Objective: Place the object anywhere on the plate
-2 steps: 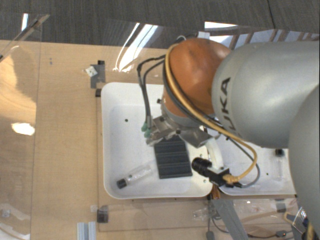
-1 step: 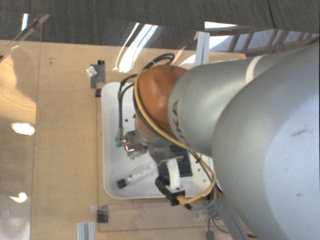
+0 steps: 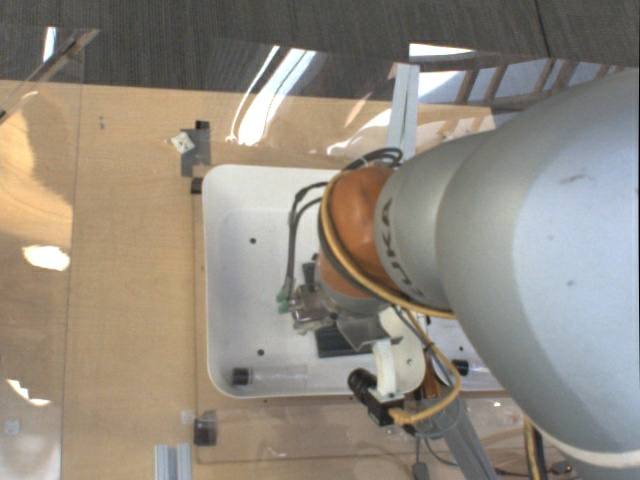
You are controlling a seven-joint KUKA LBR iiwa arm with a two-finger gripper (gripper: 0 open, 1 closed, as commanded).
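arm (image 3: 500, 228) fills frame right, wrist over white bin (image 3: 230, 268) at centre. claw (image 3: 320, 313) state: cannot tell. object, plate location: hidden; handling, grasp point cannot be judged.

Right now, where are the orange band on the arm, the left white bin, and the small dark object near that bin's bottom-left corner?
orange band (image 3: 352, 230): camera view, on its curved left face.
white bin (image 3: 235, 268): camera view, on bare floor near its left wall.
small dark object (image 3: 240, 376): camera view, on its top.
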